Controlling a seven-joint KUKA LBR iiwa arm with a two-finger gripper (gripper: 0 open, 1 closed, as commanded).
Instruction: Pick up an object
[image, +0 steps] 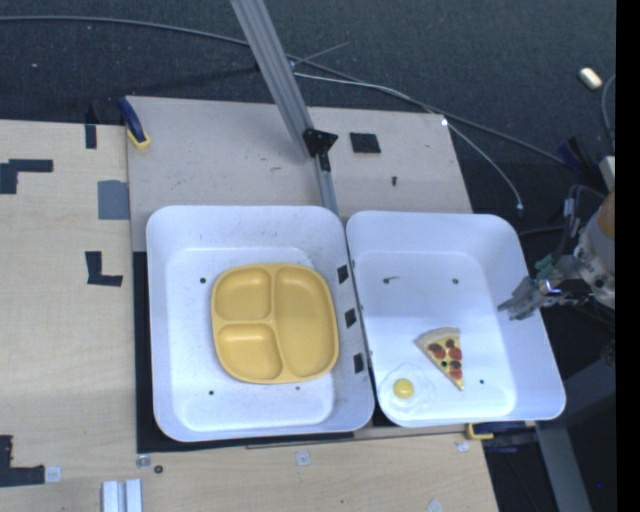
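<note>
A toy pizza slice with red toppings lies in the right bin, near its front. A small round yellow piece sits at that bin's front left corner. A yellow divided plate rests in the left bin. My gripper hangs at the right bin's right rim, well to the right of the pizza slice, with nothing seen between its fingers. The arm behind it is cut off at the right edge of the view.
A grey metal pole slants across the bench behind the bins. Cables run over the dark floor at the back right. The wooden bench extends to the left with dark tape marks.
</note>
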